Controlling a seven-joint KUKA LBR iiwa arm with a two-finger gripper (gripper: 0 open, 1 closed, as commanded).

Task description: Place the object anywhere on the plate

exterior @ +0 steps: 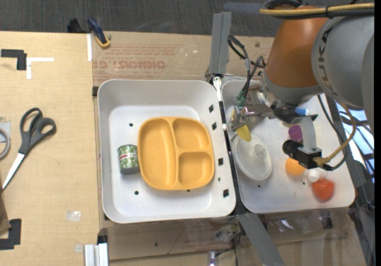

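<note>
Yellow divided plate [176, 153] centred in left bin [107, 140], small green can [127, 159] touching plate's left rim. Gripper [241, 117] over right bin [280, 202] (near its left wall), above yellow object [244, 134].

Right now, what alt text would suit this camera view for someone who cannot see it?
A grey and orange robot arm reaches over the right bin, which holds small toys. In the left bin, a yellow divided plate lies beside a small green can.

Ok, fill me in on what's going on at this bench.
The grey and orange arm reaches in over the right bin, above a yellow object, a white lid-like piece and some small toys. The yellow divided plate lies in the left bin with a small green can beside it, not on it. Nothing is on the plate yet.
</note>
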